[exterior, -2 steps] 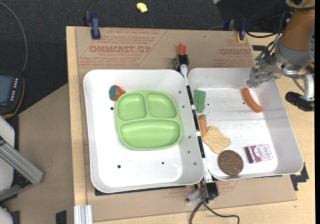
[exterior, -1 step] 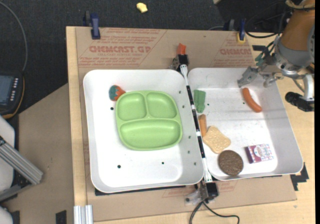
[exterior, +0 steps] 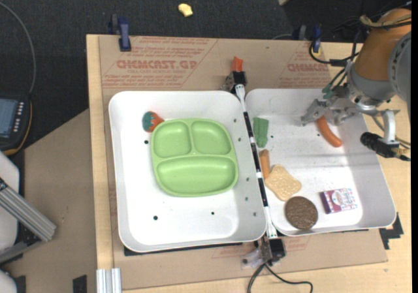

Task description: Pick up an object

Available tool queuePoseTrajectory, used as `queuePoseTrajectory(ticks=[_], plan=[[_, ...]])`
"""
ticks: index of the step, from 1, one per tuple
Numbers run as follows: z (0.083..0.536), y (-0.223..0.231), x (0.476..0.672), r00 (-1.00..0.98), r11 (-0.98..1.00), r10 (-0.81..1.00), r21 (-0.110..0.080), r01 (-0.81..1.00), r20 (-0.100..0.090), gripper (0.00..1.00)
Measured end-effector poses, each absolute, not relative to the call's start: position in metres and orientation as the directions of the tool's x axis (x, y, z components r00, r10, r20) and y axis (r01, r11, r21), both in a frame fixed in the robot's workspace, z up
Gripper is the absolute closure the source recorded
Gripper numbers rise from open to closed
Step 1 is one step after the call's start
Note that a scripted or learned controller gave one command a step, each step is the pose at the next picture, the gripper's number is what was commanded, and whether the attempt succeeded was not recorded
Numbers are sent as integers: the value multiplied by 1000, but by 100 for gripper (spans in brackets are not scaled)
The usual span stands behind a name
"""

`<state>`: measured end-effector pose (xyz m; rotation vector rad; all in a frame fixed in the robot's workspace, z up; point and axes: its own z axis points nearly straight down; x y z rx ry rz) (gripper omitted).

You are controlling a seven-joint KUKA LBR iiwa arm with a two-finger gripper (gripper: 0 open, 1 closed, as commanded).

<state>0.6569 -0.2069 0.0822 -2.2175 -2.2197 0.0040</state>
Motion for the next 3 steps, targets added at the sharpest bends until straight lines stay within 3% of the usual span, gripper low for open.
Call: queuePoseTrajectory(ticks=[1, 2, 3], plan=[[96, -207, 659, -1, 1, 1000, 3, 1000, -2, 100], [85, -152, 660, -5, 5, 1000, -2, 1000, 1, 100], [192, -60, 669, -8, 8, 1000, 11, 1000, 1, 100]])
